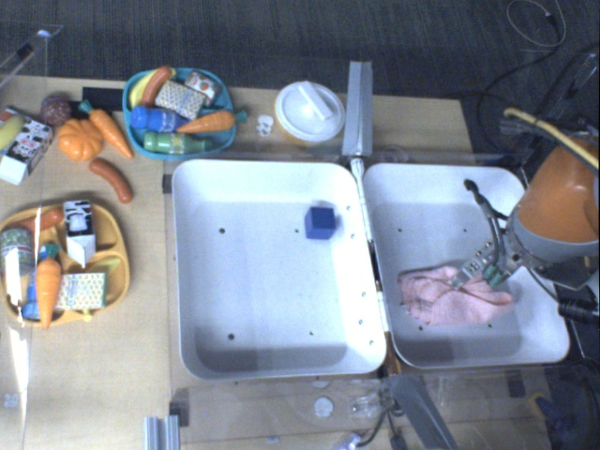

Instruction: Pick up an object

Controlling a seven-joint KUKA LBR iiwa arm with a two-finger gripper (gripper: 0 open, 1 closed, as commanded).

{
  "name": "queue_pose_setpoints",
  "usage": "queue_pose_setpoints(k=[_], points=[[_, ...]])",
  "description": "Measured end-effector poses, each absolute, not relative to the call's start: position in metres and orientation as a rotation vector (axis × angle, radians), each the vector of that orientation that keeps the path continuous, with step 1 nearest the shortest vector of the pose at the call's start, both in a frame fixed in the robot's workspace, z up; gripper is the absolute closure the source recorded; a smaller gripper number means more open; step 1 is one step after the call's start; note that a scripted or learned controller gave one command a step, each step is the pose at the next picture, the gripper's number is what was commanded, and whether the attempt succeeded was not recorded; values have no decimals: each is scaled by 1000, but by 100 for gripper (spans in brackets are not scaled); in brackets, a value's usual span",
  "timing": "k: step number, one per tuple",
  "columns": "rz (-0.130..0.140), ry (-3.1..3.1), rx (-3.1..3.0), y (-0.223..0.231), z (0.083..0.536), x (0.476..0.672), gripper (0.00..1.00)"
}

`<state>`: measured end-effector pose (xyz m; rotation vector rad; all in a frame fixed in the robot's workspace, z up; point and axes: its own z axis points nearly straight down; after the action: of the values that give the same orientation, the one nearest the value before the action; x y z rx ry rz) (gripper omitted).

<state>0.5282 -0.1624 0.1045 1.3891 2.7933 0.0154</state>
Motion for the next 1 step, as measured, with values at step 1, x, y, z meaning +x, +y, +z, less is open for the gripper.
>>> queue_pose_setpoints(k=[1], points=[[3, 2821, 1367, -145, 217, 612, 100]])
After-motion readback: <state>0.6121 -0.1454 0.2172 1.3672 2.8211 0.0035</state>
